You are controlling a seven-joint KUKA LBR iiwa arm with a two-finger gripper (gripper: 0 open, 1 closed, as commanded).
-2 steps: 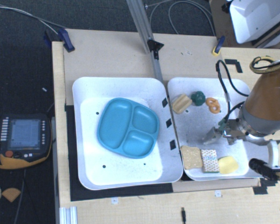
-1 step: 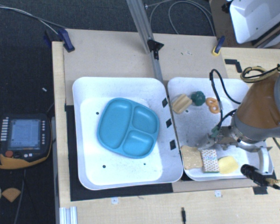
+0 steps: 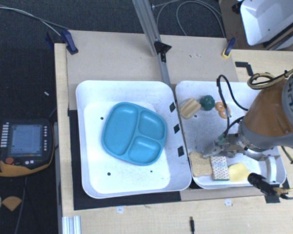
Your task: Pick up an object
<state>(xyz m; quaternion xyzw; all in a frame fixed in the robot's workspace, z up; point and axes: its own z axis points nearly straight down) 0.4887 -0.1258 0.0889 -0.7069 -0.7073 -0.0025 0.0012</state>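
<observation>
**Clerk:** Nearest the camera, along the right bin's [image 3: 185, 89] near wall, three pale items are being entered: one tan sponge-like block [image 3: 200, 165], one speckled square pad [image 3: 219, 168], one yellow piece [image 3: 238, 172]. The three are being recorded as touching, in one row.

**Checker:** And the gripper [image 3: 223, 147]?

**Clerk:** It is being entered as hanging low over that row, the speckled square pad lying just toward the near wall from it (the nearest candidate, by judgement). How far the gripper is parted cannot be told; nothing is being seen in its hold.

**Checker:** The pad's long axis?

**Clerk:** Nearly square; none is being noted. The tan block beside it is being logged as running toward and away from the camera.

**Checker:** Remaining counts?

**Clerk:** At the far end of the same bin: one beige cylinder [image 3: 189, 107], one dark green ball [image 3: 207, 102], one orange ring-like piece [image 3: 221, 110], all well apart from the gripper. In the left bin [image 3: 85, 94], one blue divided tray [image 3: 134, 132] is being listed.
</observation>
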